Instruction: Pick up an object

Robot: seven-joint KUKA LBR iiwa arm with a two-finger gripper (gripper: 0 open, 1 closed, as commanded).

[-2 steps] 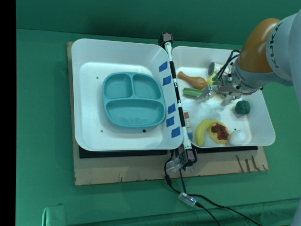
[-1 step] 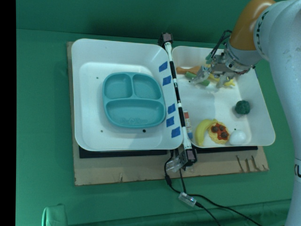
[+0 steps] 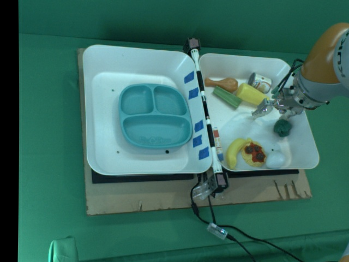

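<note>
— Claw (image 3: 271,106) hovering in the right bin (image 3: 305,146), fingers parted, gripping nothing?
— Yes. Corn (image 3: 249,94) lying just left, can (image 3: 260,82) just beyond, broccoli (image 3: 282,127) sitting just below, banana (image 3: 235,150) resting further down-left.

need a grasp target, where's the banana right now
The banana lies in the right bin near its front edge, just left of the small pizza and right of the divider.
</note>
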